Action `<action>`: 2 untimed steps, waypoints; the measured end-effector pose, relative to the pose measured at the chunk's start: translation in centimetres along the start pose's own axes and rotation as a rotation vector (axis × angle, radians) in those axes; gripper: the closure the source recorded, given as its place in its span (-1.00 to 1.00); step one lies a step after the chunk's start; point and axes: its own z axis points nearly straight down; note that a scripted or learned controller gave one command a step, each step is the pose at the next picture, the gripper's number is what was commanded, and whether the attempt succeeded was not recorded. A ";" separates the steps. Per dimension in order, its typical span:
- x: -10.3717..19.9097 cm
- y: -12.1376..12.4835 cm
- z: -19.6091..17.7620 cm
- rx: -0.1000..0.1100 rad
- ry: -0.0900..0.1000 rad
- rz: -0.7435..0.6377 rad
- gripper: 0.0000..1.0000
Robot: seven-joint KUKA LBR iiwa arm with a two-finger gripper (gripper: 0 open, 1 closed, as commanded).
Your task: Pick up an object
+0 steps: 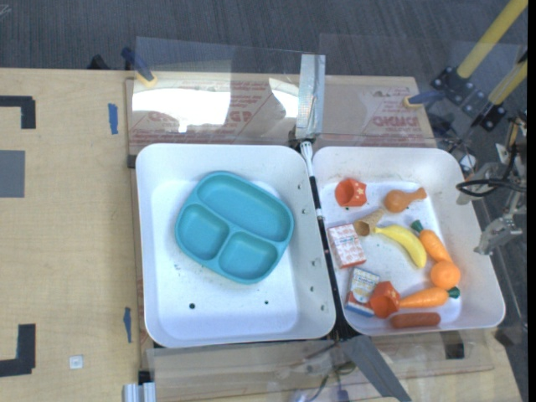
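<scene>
Gripper (501,229): we make out a grey metal piece at the right edge of the camera view, just outside the right wall of the shallow white right-hand bin (490,304). We cannot tell whether it is open or closed. We see nothing held in it.

Candidates for picking all lie in the right-hand bin, to the camera-left of the gripper:
- Nearest it, a short orange plastic carrot (432,245), tilted, and just below that a round orange toy fruit (445,273).
- A little further left, a yellow plastic banana (402,243), lying diagonally just beside the short carrot.
- Up and left of the gripper, an orange toy chicken drumstick (404,198). Beyond it is a small red plastic cup (352,193) near the bin's far left corner.
- A small tan toy cone (367,223) sits between the cup and the banana.
- Against the bin's left wall, well apart from the gripper, a flat red-and-white printed packet (345,244).
- Down and left, a cluster along the near wall: a longer orange carrot with a green tip (427,297), a dark red toy sausage (414,319) just below it, a red toy pepper (383,300) touching the carrot's left end, and a small blue-and-white carton (362,287) against the pepper.

Furthest from the gripper, the white left-hand bin (155,224) holds a teal three-compartment plastic plate (235,226), lying flat near the bin's middle.
</scene>
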 end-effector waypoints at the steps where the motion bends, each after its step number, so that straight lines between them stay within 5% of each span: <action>1: -1.6 -1.0 17.0 0.003 -0.008 -0.074 -1.00; 2: -2.0 -0.9 15.7 0.006 -0.020 -0.077 1.00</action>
